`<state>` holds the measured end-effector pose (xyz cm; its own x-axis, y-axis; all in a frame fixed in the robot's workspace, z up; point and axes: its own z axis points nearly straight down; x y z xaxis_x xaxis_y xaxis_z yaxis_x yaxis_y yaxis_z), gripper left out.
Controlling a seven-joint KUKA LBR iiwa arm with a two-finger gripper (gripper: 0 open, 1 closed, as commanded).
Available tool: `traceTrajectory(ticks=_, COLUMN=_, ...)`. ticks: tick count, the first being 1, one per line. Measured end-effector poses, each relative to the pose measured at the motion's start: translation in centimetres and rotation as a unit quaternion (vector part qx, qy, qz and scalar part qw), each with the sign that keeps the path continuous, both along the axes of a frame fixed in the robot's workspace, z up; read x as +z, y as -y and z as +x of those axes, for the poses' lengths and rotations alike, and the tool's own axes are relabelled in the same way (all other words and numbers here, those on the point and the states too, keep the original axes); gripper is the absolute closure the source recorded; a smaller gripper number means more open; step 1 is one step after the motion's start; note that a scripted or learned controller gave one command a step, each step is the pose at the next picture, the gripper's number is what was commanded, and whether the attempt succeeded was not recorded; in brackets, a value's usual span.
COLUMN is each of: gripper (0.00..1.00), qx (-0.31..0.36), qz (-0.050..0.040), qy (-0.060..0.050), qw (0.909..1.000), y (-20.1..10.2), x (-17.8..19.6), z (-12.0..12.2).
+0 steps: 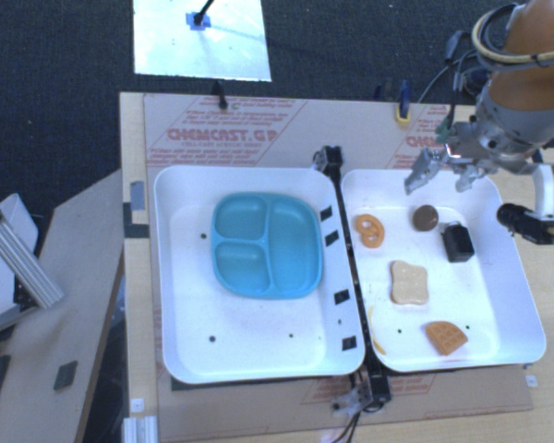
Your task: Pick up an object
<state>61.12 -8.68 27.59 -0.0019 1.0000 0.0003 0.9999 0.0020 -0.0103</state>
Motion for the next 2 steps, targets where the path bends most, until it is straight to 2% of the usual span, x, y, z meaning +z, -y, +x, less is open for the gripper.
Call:
traceTrajectory(ticks=1, gripper=0.00, qx=0.001, qz=-0.0004, qy=0.006, qw=1.0000, y=0.0, x=0.7, z=0.2)
traceTrajectory(ticks=2, gripper=0.00, qx=0.000, qz=-0.0003, qy=0.005, qw=1.0000, y=-0.2, x=-3.3, z=0.3)
